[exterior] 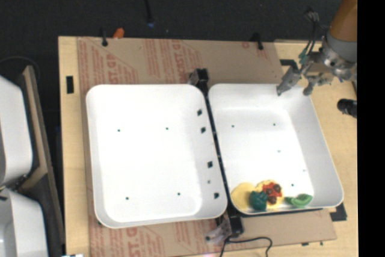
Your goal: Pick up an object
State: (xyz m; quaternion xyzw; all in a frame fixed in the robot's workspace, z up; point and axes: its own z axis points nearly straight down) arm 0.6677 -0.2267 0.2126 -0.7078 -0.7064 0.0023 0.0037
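bench w/ two bins; right bin [313, 129] toys [271, 194] bunched at near edge; tool [295, 87] fingers spread, holding nothing, over far rim.

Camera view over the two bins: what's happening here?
A grey arm reaches in from the right, its gripper hanging open over the far right corner of the right bin, nothing between its fingers. The objects lie bunched in that bin's near corner: a yellow piece, a teal one, a red one and a green one. No pick has happened yet.
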